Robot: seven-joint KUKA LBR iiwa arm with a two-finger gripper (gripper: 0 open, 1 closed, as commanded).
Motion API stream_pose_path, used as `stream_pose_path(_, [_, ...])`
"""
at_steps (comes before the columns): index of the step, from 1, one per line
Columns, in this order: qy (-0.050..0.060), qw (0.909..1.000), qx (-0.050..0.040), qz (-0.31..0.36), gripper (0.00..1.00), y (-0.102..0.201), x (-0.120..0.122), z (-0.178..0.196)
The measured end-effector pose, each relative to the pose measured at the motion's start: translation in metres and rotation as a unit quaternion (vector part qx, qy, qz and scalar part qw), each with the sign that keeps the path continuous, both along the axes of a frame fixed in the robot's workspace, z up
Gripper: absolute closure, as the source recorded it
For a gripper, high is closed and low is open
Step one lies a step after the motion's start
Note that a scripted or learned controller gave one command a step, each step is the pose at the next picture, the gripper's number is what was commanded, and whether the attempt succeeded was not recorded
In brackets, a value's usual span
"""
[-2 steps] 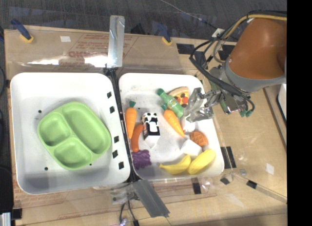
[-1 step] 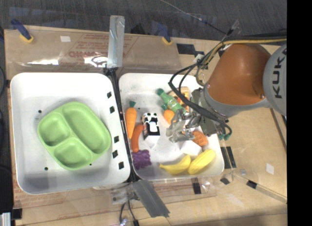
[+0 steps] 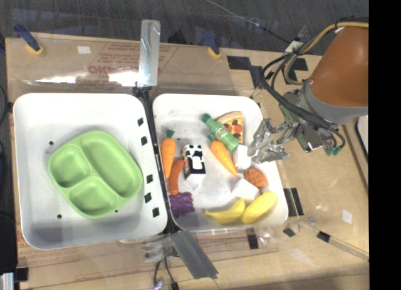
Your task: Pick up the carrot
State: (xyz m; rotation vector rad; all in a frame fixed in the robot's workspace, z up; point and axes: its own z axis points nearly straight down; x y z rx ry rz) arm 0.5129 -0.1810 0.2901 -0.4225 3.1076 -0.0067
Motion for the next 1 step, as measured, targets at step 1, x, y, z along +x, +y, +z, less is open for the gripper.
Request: stream_pose_path(1, [0.004,1.0,0.003,0.005,1.0,0.0437,0.0067,-0.0587])
